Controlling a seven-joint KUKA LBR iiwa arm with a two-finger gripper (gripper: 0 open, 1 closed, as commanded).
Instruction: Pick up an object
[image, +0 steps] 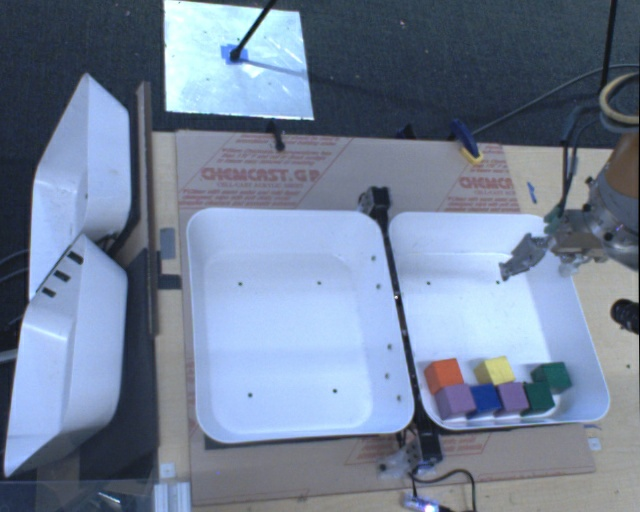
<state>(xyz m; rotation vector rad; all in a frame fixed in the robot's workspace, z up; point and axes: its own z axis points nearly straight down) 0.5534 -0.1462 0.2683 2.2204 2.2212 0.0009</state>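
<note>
My claw (522, 258) hung over the far right part of the right bin (470, 235), reaching in from the right edge, its grey tip pointing toward the bin's middle. At that slant and that small a size I could not tell how far my fingers stood apart, and I saw nothing between them. The blocks lay well away from me, huddled along the bin's near wall: an orange block (443, 374) at the left, a yellow block (493, 371) beside it, and a green block (550, 378) at the right end. In front of those sat a purple block (454, 400), a blue block (485, 399), what looked like a second purple one (513, 397), and a darker green piece (538, 399), all touching or nearly so. The left bin (290, 225) sat just beside mine, their rims meeting along a dark seam.
</note>
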